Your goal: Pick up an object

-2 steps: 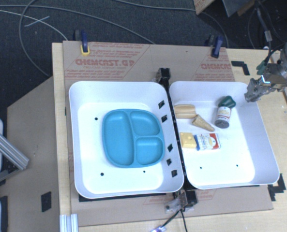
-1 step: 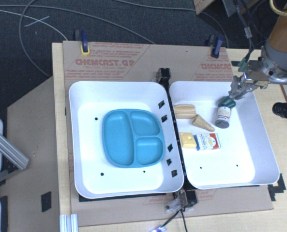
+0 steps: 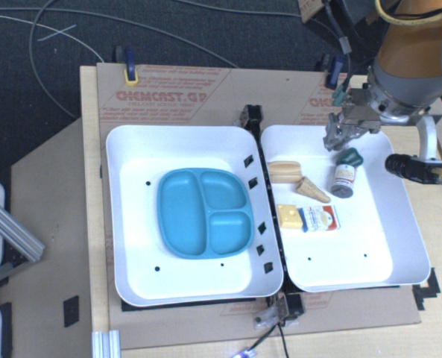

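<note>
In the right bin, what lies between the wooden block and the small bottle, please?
In the camera view, a tan wedge lies between the wooden block and the small bottle, slightly nearer the camera than both.

left bin [image 3: 124, 200]: divided plate [image 3: 204, 212] inside | right bin [image 3: 399, 237], right of plate: wooden block [image 3: 285, 171], wedge [image 3: 311, 190], bottle [image 3: 344, 179], packet [image 3: 308, 218]

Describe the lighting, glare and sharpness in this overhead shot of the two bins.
Camera view: even, soft light; the white right bin looks bright, nearly washed out; faint shadows under the blue divided plastic plate; the two-finger gripper and small bottle look slightly soft; overall resolution is low.
</note>
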{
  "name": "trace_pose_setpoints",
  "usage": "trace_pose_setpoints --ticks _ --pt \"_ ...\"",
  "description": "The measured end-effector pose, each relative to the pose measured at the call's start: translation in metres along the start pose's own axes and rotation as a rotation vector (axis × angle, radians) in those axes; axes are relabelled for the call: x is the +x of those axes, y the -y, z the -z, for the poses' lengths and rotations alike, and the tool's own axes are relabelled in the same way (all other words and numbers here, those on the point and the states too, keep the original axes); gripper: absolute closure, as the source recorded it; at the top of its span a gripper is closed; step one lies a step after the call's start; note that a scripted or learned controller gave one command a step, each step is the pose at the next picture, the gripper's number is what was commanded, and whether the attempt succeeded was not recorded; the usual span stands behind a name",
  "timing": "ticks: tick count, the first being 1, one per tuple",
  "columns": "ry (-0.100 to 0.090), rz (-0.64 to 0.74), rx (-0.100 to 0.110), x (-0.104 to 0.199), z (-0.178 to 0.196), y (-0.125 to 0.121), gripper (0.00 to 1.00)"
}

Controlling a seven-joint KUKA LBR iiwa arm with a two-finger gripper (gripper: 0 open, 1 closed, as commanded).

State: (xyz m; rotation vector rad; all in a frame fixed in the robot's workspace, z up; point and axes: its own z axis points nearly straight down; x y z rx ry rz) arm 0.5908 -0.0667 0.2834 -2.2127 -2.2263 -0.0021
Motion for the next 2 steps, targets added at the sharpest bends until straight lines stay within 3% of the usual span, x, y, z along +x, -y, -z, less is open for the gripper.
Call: trace_pose_setpoints --ticks 2 --pt "0.001 0.0 0.001 0.11 -0.048 -0.021 1.0"
